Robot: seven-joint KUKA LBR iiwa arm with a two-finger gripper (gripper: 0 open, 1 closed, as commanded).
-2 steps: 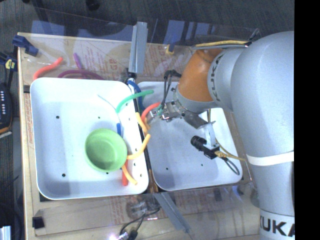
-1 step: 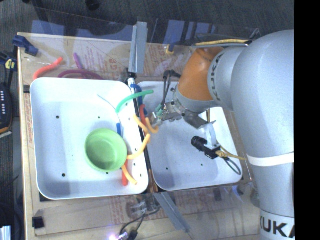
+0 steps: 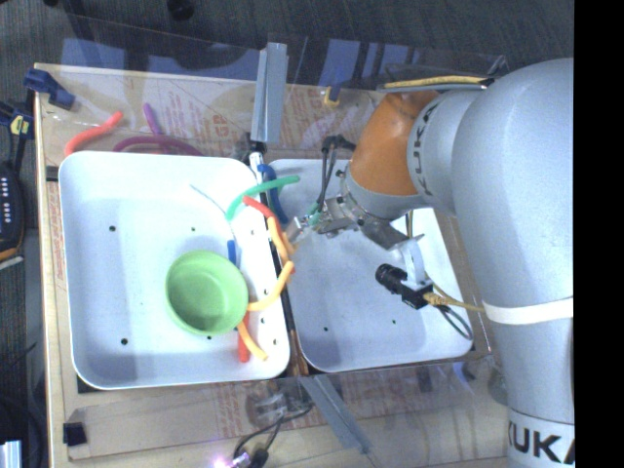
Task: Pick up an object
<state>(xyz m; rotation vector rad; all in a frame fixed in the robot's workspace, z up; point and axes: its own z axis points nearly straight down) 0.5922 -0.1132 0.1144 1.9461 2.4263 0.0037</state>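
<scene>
A green bowl [image 3: 205, 292] sits upright in the left bin [image 3: 117, 261], near its right side. A bundle of flexible strips drapes over the wall between the two bins: a green strip [image 3: 255, 191], an orange one [image 3: 284, 248], a yellow one [image 3: 270, 300] and a blue one [image 3: 233, 253]. My gripper [image 3: 310, 222] hangs low over the left side of the right bin [image 3: 341, 330], just to the right of the orange strip. Nothing is visibly held in it.
The grey arm and its orange band [image 3: 390, 154] cover the upper right of the right bin. A red tube [image 3: 93, 135] and a purple tube [image 3: 156, 145] lie on the bench beyond the left bin. A grey bar [image 3: 269, 91] stands behind the bins.
</scene>
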